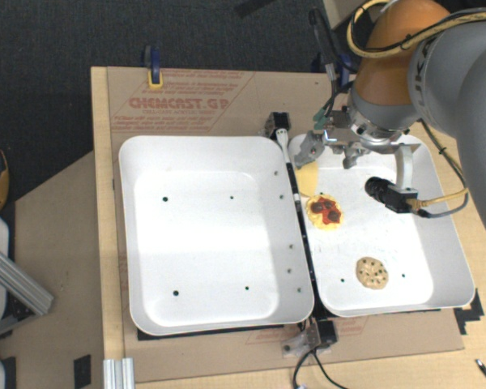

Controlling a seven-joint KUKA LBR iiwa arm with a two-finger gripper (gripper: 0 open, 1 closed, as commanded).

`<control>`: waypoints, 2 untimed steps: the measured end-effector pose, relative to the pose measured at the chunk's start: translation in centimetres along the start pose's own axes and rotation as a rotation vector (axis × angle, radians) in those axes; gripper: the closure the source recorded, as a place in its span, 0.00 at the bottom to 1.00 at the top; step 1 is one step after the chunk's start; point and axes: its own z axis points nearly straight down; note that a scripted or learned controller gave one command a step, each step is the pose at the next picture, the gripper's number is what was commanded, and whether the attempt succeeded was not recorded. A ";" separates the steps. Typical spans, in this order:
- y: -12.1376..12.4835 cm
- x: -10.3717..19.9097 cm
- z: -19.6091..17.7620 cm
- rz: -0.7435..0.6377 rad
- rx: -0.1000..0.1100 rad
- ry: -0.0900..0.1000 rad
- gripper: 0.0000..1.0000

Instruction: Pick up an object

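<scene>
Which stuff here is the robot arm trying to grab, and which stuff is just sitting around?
For the job:
- cookie in the right bin
- pizza slice, same bin
- pale yellow piece by that bin's left wall
- tool above that bin

Just lying about:
- left bin
- blue clamp on the board's far edge
- cardboard sheet under the bins

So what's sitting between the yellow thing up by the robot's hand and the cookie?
In the camera view, a round yellow piece with red topping lies between the pale yellow piece and the cookie, in the right bin.
</scene>
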 end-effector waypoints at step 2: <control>2.6 0.7 -6.5 0.016 0.000 -0.005 0.00</control>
